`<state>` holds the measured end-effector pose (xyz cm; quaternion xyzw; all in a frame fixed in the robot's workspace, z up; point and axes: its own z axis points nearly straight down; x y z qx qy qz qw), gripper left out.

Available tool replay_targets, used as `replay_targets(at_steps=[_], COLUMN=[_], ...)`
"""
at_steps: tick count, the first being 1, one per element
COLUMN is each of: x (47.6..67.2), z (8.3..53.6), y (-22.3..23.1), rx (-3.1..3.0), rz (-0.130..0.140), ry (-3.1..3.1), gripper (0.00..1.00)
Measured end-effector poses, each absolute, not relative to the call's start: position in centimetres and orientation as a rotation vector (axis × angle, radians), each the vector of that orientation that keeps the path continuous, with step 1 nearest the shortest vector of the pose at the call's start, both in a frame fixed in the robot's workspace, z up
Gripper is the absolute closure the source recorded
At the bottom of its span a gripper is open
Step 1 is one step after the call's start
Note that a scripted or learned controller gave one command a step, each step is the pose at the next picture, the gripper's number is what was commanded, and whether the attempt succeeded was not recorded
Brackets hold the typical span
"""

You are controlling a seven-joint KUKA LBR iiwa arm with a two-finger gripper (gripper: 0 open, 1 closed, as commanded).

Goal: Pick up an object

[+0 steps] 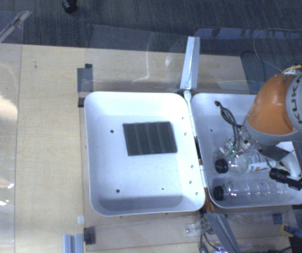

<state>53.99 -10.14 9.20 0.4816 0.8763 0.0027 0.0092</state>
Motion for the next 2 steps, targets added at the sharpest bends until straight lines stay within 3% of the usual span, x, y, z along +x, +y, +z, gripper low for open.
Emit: replay_targets(at_steps=[1, 2], x=[57.5, 61.6], z=[18.6, 19.7], y=[-7.1, -4.9], rx=[1.833, 1.593], rz=[0.007, 0.006], ry=[2.542, 2.698], gripper=[1.00, 1.00])
